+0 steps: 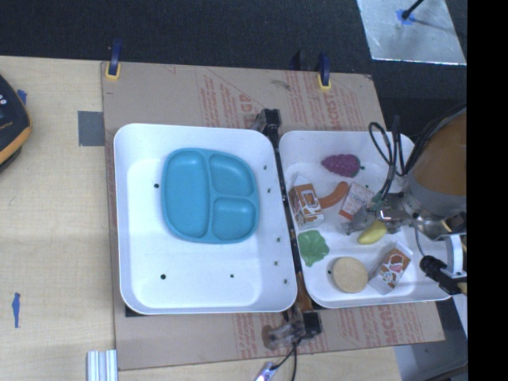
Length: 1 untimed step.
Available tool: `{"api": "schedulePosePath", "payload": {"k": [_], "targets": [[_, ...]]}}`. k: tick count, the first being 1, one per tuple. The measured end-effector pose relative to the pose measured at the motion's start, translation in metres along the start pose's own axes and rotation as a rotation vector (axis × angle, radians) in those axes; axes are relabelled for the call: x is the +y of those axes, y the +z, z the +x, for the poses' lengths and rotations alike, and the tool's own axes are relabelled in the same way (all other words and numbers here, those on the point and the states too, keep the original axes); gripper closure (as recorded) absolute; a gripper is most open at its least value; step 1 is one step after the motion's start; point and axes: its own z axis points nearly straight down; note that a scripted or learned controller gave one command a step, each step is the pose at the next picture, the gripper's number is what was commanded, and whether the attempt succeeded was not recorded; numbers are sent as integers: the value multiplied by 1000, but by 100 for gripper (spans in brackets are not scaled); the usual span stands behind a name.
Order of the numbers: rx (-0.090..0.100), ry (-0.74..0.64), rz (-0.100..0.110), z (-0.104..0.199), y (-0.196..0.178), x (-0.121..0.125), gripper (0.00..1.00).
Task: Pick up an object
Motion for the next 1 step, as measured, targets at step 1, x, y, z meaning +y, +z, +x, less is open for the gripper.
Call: {"api": "schedulePosePath", "payload": {"k": [1], "targets": [[-1, -2, 2, -1, -10, 0, 100]]}}
